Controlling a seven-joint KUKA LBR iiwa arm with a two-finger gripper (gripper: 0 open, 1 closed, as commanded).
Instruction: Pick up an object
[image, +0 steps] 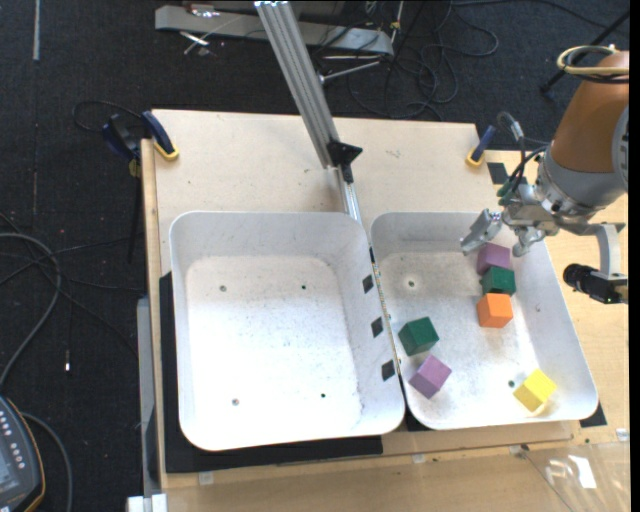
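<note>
The end effector (497, 236) is seen at the upper right of the frame, spread wide just above a purple cube (494, 258) in the right bin (560, 330). Nothing is held between its fingers. The cube is judged the target, being touched by a green cube (499, 281) and an orange cube (494, 310) below.
</note>
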